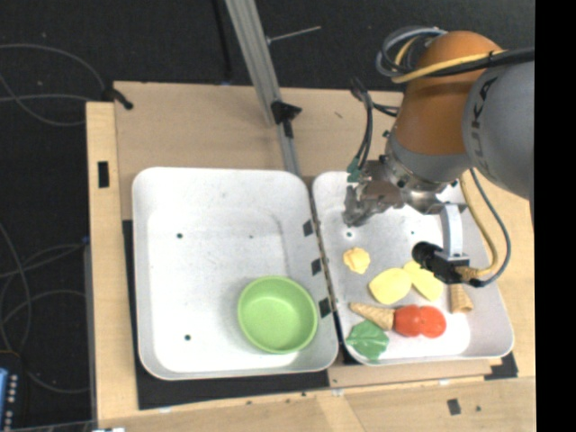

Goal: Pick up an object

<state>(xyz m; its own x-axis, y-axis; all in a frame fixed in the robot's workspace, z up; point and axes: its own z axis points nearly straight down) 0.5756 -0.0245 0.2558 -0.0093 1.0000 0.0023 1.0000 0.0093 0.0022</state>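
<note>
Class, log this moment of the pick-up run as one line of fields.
pincer: above right bin, nothing visibly held | toy food: right bin, front half | green bowl: left bin | pick: not done

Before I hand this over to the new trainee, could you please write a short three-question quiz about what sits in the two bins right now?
1. True or false: the round light-green plastic bowl lies in the right white bin.
2. Which item lies nearest the pincer? A) the red tomato-shaped toy B) the small pale-yellow lumpy toy C) the dark-green leafy toy
3. Fill in: the orange cone-shaped toy lies between the dark-green leafy toy and the ____ toy.

Key: 1 false, it is in the left white bin; 2 B; 3 red tomato-shaped.
</note>
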